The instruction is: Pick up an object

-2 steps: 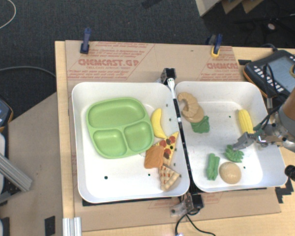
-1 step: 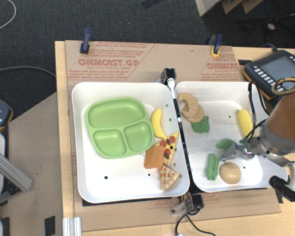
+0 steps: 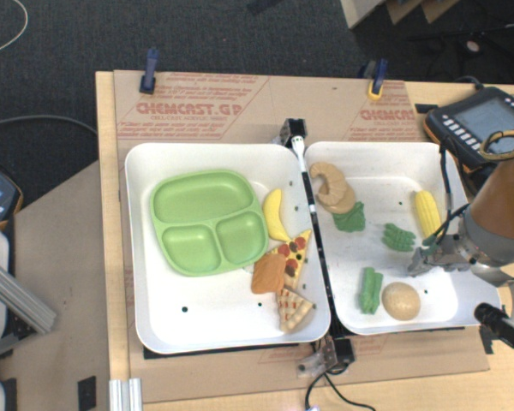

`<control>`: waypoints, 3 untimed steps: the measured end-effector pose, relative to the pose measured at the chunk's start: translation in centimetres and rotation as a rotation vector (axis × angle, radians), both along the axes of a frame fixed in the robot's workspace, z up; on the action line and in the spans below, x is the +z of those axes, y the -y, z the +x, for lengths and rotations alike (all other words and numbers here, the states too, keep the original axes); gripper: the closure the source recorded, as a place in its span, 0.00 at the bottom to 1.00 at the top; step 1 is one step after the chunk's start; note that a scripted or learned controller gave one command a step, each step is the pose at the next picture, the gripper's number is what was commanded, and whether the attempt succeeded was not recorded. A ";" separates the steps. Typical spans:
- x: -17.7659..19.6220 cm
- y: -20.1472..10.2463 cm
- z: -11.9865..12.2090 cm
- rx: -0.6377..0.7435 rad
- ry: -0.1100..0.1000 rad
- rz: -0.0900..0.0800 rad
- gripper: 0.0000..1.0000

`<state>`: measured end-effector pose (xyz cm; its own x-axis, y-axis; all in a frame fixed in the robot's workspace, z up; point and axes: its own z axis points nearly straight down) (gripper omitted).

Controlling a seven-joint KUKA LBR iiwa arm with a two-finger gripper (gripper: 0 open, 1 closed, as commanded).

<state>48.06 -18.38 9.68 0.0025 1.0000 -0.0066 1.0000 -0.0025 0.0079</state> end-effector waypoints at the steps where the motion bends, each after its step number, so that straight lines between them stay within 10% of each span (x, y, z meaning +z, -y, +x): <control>1: 9.2 4.4 0.0 -0.001 0.002 -0.001 1.00; 2: 21.9 4.0 7.4 0.008 0.013 -0.002 1.00; 3: 22.3 4.1 -0.4 -0.001 -0.009 0.007 1.00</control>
